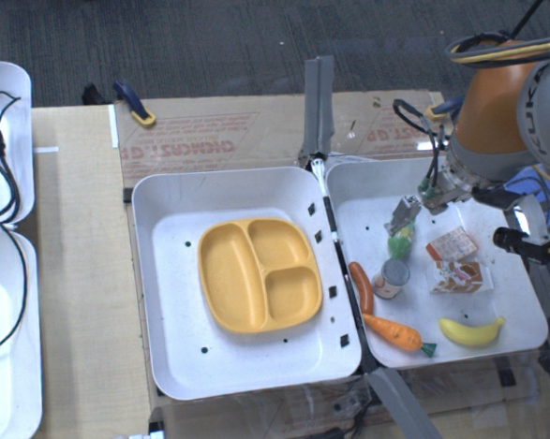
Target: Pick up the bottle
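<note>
A small green bottle (401,246) lies in the right bin (509,343), near its middle, and only part of it shows. My gripper (404,216) hangs right over the bottle's upper end, pointing down and to the left, and covers that end. The grey arm with its orange band (492,105) reaches in from the upper right.
Just below the bottle stands a small grey-topped container (392,276). A sausage (361,288) and a carrot (393,331) lie by the bin's left wall, a banana (472,331) at the front, a snack packet (454,259) to the right. The left bin holds a yellow divided plate (260,273).
</note>
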`<state>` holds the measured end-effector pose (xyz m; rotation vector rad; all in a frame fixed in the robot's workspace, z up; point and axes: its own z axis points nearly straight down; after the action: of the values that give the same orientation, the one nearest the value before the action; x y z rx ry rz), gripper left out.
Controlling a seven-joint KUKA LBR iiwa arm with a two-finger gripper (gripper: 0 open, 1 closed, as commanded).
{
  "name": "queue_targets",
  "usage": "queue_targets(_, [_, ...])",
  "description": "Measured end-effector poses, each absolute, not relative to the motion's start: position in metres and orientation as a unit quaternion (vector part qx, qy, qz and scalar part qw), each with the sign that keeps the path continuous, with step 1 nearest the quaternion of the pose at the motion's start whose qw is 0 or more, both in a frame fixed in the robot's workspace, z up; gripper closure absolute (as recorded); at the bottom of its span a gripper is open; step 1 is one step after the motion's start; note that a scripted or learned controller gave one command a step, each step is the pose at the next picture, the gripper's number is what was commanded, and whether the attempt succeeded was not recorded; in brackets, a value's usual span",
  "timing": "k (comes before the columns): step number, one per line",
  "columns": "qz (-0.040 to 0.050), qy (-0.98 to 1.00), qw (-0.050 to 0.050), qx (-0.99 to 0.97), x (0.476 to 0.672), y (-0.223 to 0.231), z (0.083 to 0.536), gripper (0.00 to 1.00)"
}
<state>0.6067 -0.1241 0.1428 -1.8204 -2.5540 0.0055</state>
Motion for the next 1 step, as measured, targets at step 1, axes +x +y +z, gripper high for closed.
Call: queue_targets(1, [0.0013, -0.85, 0.003, -0.527, 0.5896, -0.1246, 0.0989, 0.0])
